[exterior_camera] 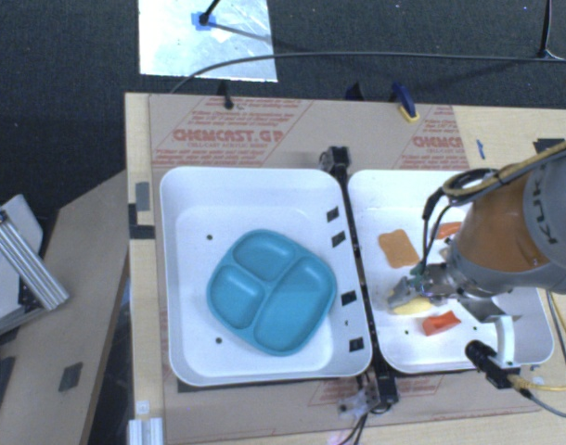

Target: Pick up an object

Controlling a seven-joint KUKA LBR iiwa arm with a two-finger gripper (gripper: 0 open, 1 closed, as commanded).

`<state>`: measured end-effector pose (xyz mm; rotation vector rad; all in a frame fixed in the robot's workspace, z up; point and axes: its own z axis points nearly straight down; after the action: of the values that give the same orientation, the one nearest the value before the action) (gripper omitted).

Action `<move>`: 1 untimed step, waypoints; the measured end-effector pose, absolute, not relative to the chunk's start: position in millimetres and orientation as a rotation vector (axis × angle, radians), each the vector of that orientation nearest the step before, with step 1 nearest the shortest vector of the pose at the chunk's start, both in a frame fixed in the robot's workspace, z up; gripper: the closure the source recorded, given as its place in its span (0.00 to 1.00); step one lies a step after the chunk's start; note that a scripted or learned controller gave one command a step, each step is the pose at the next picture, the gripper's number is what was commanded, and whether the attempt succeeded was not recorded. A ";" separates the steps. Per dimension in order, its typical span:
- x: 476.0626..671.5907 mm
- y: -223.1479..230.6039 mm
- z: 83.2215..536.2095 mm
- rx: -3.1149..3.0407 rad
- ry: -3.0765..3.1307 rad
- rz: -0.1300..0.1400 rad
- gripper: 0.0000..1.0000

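Yellow piece (pixel 411 308) lies low in the right bin (pixel 394 355), touching my claw (pixel 408 294) at its 6 o'clock, long axis running 3 to 9. Red piece (pixel 440 323) sits at 4 o'clock, orange piece (pixel 397 247) at 12. Whether the claw is apart or together, I cannot tell.

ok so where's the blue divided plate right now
In the camera view the blue divided plate lies flat in the left bin, toward its lower middle, across the divider from the gripper.
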<state>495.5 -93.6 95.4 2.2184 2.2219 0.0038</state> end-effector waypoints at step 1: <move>500.4 -103.8 150.7 2.215 2.221 0.005 1.00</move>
<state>500.4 -103.8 150.7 2.2149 2.2206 0.0047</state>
